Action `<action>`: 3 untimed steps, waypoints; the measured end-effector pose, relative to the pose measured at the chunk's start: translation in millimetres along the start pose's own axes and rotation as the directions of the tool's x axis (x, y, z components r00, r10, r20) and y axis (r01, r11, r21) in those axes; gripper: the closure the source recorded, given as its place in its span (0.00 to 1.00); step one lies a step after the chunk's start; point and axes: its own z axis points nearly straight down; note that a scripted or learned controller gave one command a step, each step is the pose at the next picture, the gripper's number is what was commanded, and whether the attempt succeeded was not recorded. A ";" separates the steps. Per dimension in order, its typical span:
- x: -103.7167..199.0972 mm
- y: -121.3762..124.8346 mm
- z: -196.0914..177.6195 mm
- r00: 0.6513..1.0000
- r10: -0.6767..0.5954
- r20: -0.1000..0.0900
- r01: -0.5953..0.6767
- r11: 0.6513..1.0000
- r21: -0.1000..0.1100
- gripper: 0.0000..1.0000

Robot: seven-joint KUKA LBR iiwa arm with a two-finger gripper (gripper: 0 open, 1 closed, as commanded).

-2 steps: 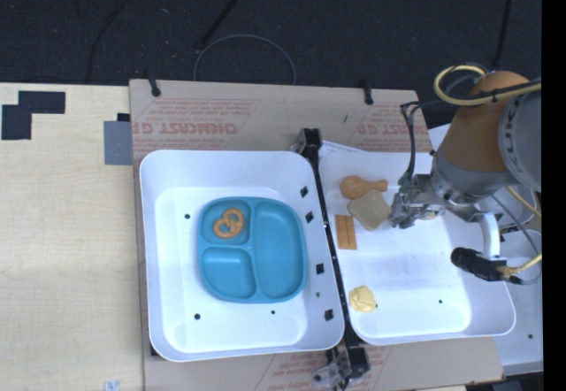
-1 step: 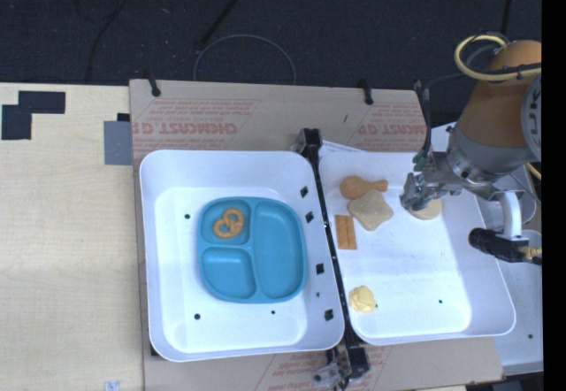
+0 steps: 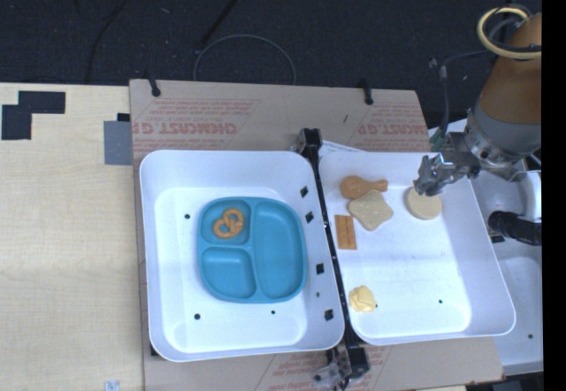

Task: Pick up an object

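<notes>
My arm's coming in from the right, wrist angled down-left, claw hanging low.

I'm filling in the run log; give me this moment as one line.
end effector: above round cracker, right bin | grasp: not visible | pretzel: in blue tray, left bin

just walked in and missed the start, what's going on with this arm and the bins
The arm reaches in from the right, its gripper low over the right bin, right beside a round tan disc. Nothing is visibly held. Also lying in that bin are a drumstick-shaped piece, a bread-like slice, a small brown bar and a yellow lump. The left bin holds a blue divided tray with a pretzel in one compartment.
</notes>
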 end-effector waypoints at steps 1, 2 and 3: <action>53.8 16.3 -3.9 1.000 -0.003 -0.002 0.003 1.000 0.003 1.00; 108.5 14.9 1.9 1.000 -0.003 -0.002 0.003 1.000 0.006 1.00; 149.8 28.8 4.2 1.000 -0.003 -0.002 0.003 1.000 0.004 1.00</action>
